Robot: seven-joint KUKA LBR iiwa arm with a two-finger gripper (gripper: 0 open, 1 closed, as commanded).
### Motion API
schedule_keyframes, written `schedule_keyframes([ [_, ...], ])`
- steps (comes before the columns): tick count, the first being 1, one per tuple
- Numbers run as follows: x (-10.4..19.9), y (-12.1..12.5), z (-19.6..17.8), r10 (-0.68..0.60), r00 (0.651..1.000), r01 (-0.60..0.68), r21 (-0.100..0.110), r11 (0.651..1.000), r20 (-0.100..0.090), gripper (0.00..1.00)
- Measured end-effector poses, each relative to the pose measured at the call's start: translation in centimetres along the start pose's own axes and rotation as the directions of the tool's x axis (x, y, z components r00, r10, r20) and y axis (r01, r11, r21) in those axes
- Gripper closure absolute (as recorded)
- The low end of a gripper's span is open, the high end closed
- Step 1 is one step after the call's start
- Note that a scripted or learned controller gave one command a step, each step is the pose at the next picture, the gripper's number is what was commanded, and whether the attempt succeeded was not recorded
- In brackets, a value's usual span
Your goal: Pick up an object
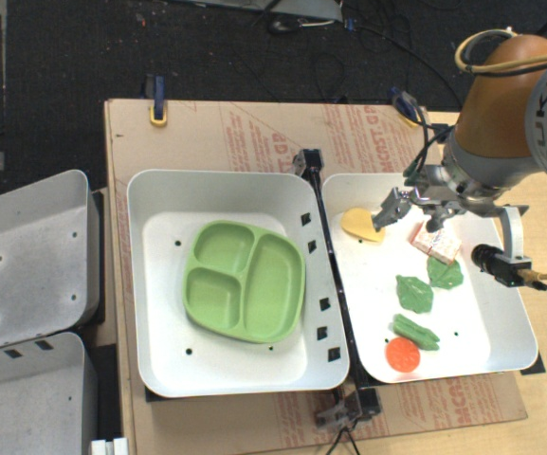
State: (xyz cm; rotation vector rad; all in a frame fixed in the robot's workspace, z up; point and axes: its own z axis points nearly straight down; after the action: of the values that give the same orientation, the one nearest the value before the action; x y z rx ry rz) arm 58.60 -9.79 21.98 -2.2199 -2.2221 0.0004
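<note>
Orange ball (403,354) sits nearest the cam, well below my claw (411,209), w/ a dark green veg (415,331) just above it. Two green lumps (413,293) (445,273) lie below-right of the claw; pink-white box (434,243) just beside it. Yellow piece (361,225) lies just left. Green tray (246,281) is far left in the other bin (150,254). Claw state: can't tell; nothing seen gripped.

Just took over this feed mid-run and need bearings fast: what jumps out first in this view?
The big green divided plate lies alone in the left bin. The grey and orange arm reaches in from the right, its gripper hanging over the top of the right bin, beside a yellow piece. Below it lie a small pink and white box, green toy pieces and an orange ball.
</note>
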Motion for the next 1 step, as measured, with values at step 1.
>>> schedule_keyframes([
  [1,-0.24,0.02,4.31,0.002,1.0,-0.002,0.003,1.0,0.0,0.0],
])
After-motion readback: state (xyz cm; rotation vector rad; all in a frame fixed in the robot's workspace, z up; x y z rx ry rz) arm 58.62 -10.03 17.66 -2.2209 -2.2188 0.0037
